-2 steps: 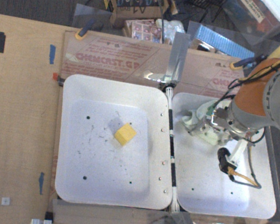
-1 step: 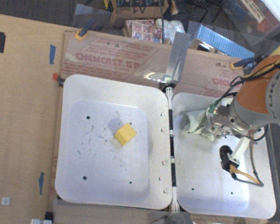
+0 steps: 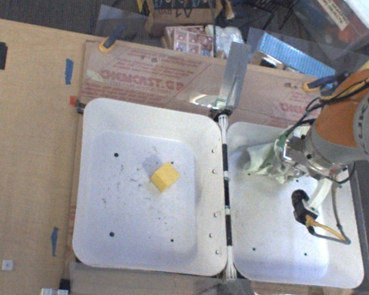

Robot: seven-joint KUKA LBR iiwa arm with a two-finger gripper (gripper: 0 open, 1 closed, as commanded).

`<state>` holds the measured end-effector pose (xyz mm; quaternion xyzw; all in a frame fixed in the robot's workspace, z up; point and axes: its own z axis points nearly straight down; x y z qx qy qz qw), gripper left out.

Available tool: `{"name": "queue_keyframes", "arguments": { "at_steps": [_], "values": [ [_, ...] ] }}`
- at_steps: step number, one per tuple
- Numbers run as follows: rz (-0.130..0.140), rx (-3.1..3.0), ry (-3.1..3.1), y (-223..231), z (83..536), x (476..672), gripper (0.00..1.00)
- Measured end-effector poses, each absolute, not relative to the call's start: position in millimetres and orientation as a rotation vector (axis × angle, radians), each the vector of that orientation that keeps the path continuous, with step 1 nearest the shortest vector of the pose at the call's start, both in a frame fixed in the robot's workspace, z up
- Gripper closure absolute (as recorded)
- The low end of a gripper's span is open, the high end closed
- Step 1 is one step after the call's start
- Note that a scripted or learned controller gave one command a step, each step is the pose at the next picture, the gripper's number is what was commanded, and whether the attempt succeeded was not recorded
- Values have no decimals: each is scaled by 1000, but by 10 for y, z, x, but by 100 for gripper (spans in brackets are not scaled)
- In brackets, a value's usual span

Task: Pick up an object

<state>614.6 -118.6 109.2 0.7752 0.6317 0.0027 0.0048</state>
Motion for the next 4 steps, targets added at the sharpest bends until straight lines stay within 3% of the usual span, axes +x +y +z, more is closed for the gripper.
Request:
{"name": "queue_keyframes", "arguments": {
  "at_steps": [1,2,3,4],
  "values": [
    [-1,2353,2082,-586,2221,6218,100],
    [-2,1875,2524,-21,1958,5637,100],
    [1,1846,2540,670,2342,6133,100],
    [-4,2077,2360,1185,2203,6049,100]
  ]
}}
